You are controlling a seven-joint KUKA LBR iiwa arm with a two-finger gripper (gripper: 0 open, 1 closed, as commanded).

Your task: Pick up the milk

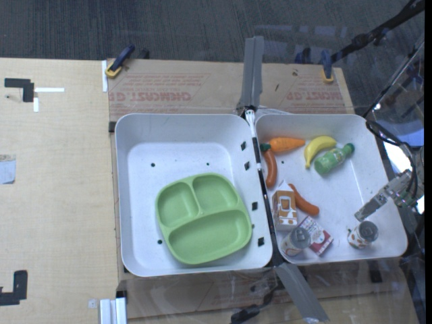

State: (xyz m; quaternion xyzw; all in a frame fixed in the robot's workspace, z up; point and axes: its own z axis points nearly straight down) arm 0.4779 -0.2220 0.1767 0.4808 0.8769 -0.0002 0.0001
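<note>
While the gripper [370, 210] hangs low at the right bin's [385, 155] right wall, it grips nothing; whether the fingers are parted, I cannot tell. The milk [286, 208], a small white-and-orange carton, lies in the right bin's left half, near the divider between the bins, well apart from the gripper. Bare white floor sits between carton and gripper, so open room on the carton's right. Crowded on the other sides: a sausage [271, 169] just beyond it against the divider wall, a second sausage [305, 202] touching its right edge, a tin can [298, 239] and a red-white packet [320, 241] just nearer. A small round can [365, 234] sits directly below the gripper by the near right corner. Far end holds a carrot [286, 143], a banana [317, 148] and a green bottle [333, 159]. The left bin [135, 181] carries a green divided plate [203, 217], margin all round.
</note>
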